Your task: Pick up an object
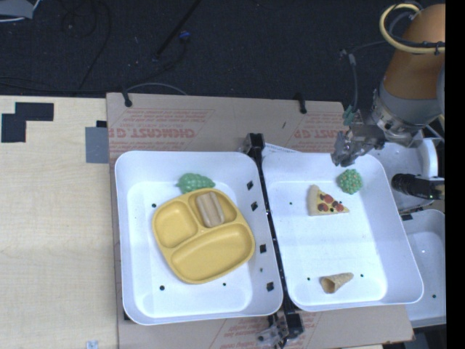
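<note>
Scanning from the left bin (138,195), I see a yellow divided tray (182,257) filling its middle, a toy hot dog (211,209) in the tray's far compartment and a green leafy toy (195,182) touching its far rim. In the right bin (378,267), a pizza slice (324,202) lies toward the far edge, a cone (336,282) near the near edge, and the green broccoli-like toy (349,181) sits by the far right corner. My gripper (349,151) hangs just above that toy, holding nothing. The toy's rounded form could roll away, and the bin's wall close by might block me.
</note>
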### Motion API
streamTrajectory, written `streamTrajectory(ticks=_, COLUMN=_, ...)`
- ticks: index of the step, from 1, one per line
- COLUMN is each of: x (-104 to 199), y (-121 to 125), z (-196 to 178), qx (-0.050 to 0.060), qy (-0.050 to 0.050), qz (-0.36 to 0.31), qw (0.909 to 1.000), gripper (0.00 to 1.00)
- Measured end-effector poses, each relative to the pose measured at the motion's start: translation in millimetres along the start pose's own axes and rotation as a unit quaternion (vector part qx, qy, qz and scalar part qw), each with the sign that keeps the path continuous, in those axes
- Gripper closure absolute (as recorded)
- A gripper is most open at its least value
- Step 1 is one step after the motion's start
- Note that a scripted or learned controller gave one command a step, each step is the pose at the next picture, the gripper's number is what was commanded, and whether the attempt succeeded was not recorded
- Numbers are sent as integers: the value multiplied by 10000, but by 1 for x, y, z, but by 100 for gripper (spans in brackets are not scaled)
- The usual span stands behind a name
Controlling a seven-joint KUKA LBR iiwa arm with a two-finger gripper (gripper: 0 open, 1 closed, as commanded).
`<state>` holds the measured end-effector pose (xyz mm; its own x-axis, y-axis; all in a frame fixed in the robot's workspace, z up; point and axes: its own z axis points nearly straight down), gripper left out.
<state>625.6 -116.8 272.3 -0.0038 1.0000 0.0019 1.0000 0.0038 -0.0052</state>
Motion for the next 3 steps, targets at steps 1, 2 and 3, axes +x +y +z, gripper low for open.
streamTrajectory(ticks=1, x=44, y=-1, z=18, qx=-1, qy=0, qz=-1, qw=10000, gripper=100)
streamTrajectory(ticks=2, x=107, y=-9, z=27, qx=1, qy=3, qz=-7, qw=10000, gripper=100)
streamTrajectory(ticks=3, x=163, y=-18, z=44, qx=5, qy=2, qz=-8, qw=10000, gripper=100)
